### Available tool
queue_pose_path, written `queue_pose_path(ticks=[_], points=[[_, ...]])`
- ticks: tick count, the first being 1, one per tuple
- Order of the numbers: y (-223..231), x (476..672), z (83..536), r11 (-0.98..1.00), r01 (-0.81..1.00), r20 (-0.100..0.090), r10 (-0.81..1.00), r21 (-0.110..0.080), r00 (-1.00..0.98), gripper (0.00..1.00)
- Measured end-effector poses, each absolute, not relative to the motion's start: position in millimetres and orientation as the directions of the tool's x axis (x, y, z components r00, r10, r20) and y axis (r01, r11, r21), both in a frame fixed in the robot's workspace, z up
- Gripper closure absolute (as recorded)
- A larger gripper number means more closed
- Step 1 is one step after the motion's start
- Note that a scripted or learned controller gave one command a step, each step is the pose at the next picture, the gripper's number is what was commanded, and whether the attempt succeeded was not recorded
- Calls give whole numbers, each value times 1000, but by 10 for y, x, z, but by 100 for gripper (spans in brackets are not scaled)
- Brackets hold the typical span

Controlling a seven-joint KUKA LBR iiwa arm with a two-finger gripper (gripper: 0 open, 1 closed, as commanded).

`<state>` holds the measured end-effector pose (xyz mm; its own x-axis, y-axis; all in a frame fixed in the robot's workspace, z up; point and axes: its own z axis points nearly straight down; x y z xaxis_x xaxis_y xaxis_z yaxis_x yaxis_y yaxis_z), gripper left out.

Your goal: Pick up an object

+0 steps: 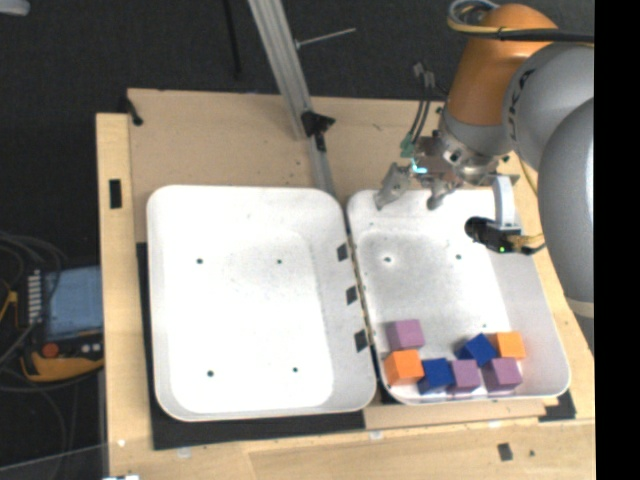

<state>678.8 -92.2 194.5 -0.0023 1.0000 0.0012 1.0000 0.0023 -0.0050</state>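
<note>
My gripper hangs over the far edge of the right bin, its two fingers spread apart with nothing between them. Small blocks cluster along the near edge of that bin, well away from the gripper: a purple block, an orange block, a blue block, a second purple block, another blue block, an orange block and a purple block.
The left bin lies beside the right one, joined by black clips. A slanted metal post rises behind the bins. The arm's grey body fills the right side. Cables and a control box lie off the bench at left.
</note>
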Motion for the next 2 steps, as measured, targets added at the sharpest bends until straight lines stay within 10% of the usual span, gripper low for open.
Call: queue_pose_path(ticks=[2], points=[[-957,6766,1562,1,1000,-3,1000,-3,-1,0]])
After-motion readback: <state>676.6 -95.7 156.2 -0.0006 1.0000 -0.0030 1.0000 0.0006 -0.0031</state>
